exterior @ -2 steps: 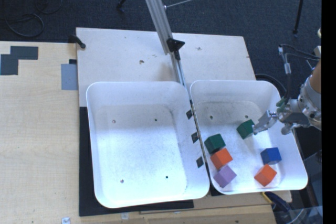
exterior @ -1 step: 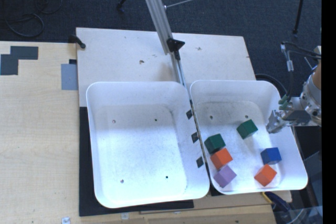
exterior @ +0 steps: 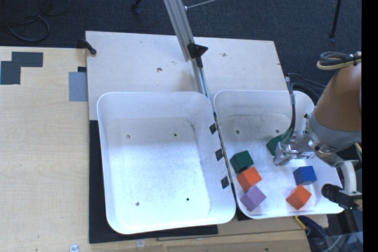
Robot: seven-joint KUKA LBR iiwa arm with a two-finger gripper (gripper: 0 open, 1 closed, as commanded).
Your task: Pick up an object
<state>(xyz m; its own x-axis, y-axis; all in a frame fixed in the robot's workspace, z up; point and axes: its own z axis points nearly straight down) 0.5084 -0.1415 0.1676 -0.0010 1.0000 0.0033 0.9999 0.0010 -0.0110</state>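
My end effector (exterior: 287,153) is down in the right bin (exterior: 260,103) beside a green block (exterior: 273,144); grip unreadable, nothing lifted yet

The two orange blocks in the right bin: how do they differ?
The orange block by the divider sits wedged between a green block and a purple block; the orange block near the bin's front right stands alone, below a blue block. The first lies left of the gripper, the second to its lower right. Both look like cubes of similar size and colour.
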